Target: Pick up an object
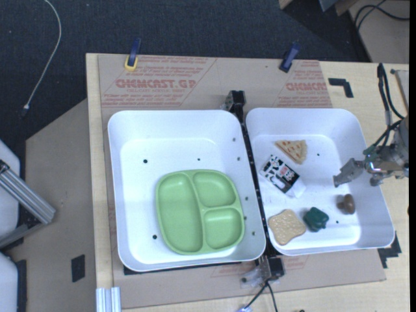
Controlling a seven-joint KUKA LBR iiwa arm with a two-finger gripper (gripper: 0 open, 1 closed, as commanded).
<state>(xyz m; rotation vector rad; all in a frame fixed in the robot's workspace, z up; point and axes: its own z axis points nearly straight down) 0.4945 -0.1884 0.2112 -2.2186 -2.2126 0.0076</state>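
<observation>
Dark carpet surrounded the tabletop, where I saw two white bins side by side: the left bin held a green divided tray. The right bin held a toast wedge, a black-and-white packet, a tan cracker-like piece, a dark green object and a small brown object. The gripper hung at that bin's right side, just above the brown object, with nothing between its jaws, though I could not tell how wide they stood.
</observation>
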